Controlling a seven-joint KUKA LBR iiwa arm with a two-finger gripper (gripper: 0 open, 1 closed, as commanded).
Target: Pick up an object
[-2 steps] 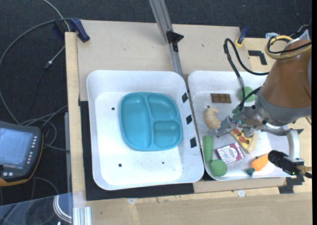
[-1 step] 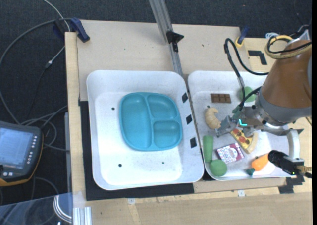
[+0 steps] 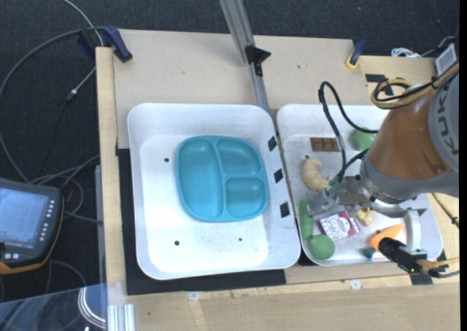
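Note:
My gripper [image 3: 334, 201] hangs low over the middle of the right bin [image 3: 292, 122], below the grey and orange wrist. It is just right of a tan croissant-shaped piece [image 3: 315, 173] and directly above a pink and white packet [image 3: 338, 227]. A green round fruit [image 3: 319, 247] lies at the bin's front left, with a slim green item [image 3: 305, 214] beside it. A brown chocolate bar [image 3: 325, 144] and a green ball [image 3: 362, 138] lie farther back. An orange piece [image 3: 387, 234] lies at the front right. I see nothing held.
The left bin [image 3: 146, 198] holds a blue divided plate [image 3: 221, 176]. A metal pole [image 3: 237, 9] rises behind the gap between the bins. Black cables [image 3: 332, 114] loop off the arm over the right bin. A tablet [image 3: 25, 224] lies off the bench at left.

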